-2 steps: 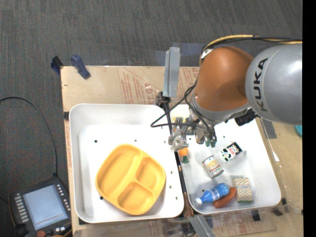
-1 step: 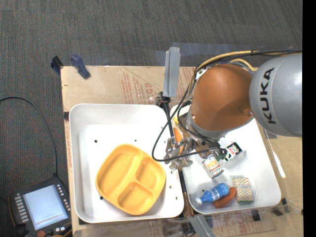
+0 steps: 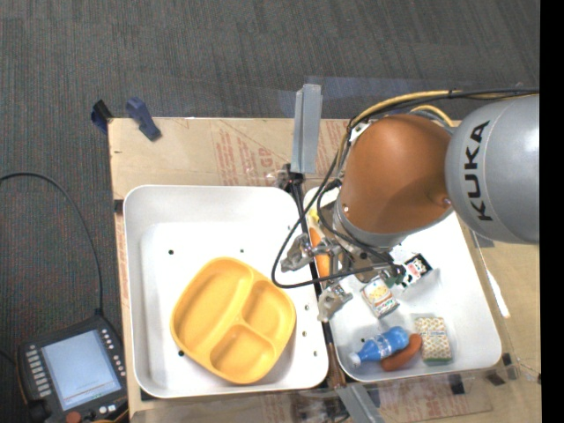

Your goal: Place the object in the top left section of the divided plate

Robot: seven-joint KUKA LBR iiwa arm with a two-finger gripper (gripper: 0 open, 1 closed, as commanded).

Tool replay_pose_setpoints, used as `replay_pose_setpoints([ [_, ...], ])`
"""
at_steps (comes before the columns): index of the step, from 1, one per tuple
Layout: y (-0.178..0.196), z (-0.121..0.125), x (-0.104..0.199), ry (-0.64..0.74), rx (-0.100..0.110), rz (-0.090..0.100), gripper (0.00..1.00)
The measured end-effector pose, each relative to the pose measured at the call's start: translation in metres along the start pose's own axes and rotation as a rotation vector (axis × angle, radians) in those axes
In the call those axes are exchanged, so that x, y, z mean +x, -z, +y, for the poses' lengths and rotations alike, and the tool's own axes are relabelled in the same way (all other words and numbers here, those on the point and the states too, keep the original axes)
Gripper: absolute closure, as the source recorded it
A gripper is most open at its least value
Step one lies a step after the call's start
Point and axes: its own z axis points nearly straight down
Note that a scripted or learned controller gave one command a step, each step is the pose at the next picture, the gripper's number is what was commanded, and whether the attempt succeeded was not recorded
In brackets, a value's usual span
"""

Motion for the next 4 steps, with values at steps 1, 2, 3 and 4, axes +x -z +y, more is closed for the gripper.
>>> replay_pose_setpoints([
  [1,0.009,0.000,-0.002,-0.005,-0.002,-0.003,1.00],
  [2,0.009,0.000,-0.002,-0.005,-0.002,-0.003,0.00],
  [3,0.000,0.030,-0.029,0.037,0.000,0.000,0.00],
  [4,0.001,-0.042,-0.090,0.113,0.001,-0.004,0.00],
])
